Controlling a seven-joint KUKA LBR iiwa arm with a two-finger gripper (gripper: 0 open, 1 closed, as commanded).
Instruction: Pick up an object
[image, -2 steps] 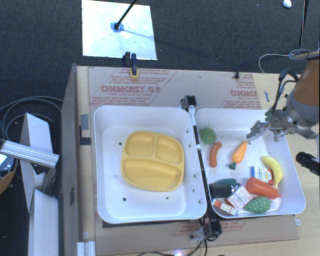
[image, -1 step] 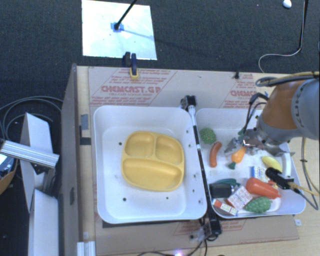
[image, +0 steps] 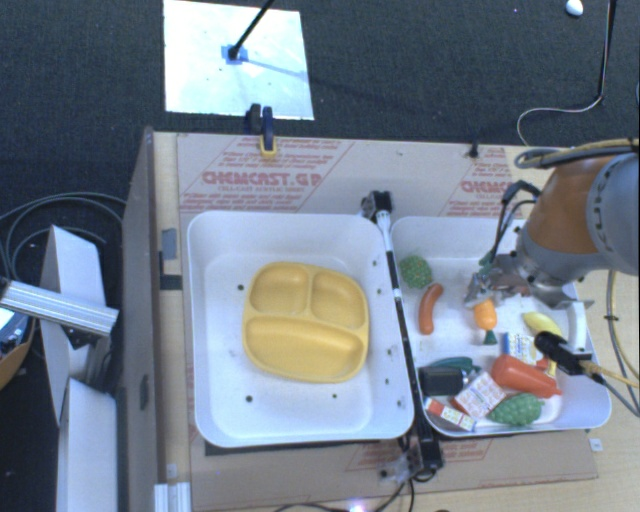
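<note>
The right bin (image: 455, 238) holds several toy foods: a green broccoli (image: 415, 270), a red sausage (image: 430, 307), a small orange fruit (image: 485, 316), a yellow banana (image: 542, 322), a red-orange pepper (image: 522, 373), a bumpy green fruit (image: 516, 410) and a red-and-white carton (image: 478, 396). My gripper (image: 488, 291) hangs low over the bin's middle, just above the orange fruit and close to touching it. Nothing can be seen held in it.
The left bin (image: 225, 400) carries a yellow divided tray (image: 305, 320). A black block (image: 440, 379) and a dark green piece (image: 457, 363) lie near the divider between the bins (image: 395, 300). The arm's orange band (image: 570, 210) looms over the right bin's far right side.
</note>
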